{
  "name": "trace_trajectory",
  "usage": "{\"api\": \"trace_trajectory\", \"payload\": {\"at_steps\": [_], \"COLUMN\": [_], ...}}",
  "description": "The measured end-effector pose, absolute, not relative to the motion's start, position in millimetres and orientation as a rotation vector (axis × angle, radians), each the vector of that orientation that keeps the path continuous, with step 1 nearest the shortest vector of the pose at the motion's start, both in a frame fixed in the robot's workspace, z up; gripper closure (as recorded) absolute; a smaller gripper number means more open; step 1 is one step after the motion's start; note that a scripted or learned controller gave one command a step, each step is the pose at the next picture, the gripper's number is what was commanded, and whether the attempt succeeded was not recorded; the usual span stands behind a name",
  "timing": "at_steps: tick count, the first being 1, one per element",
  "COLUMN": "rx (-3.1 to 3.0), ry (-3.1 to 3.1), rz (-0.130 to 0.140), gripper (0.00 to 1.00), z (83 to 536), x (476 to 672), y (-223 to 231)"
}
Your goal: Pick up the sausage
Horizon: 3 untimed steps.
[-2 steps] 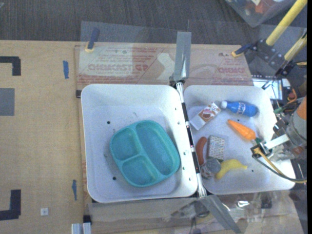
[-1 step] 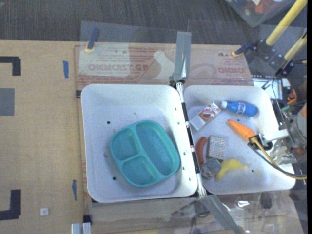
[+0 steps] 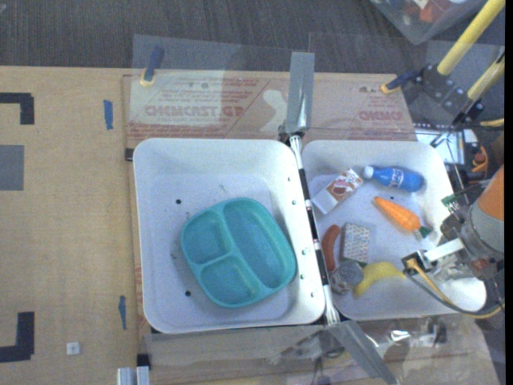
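The sausage is a reddish-brown link lying lengthwise against the left wall of the right bin. My gripper hangs over the bin's near right corner, well to the right of the sausage, with the banana between them. Nothing shows in its grasp.
The right bin also holds a yellow banana, a grey round can, a grey patterned packet, an orange carrot, a blue bottle and a small carton. A teal divided plate lies in the left bin.
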State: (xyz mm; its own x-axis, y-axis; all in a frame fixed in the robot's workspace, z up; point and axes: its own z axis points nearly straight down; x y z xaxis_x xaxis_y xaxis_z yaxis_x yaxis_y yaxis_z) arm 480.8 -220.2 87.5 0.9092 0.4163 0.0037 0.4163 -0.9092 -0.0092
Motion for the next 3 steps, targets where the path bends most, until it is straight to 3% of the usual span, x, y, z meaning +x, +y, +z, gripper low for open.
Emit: {"api": "trace_trajectory", "payload": {"at_steps": [1,2,3], "rx": [-3.027,-2.602,-2.447], "ry": [-0.837,-1.76,-1.965], "rz": [0.002,-0.005,0.001], "gripper": [1.0,1.0,1.0], "z": [121.1,88.1,120.3], "x": [478.6,486.2,478.8], "y": [-214.7,-223.8,-191.4]}}
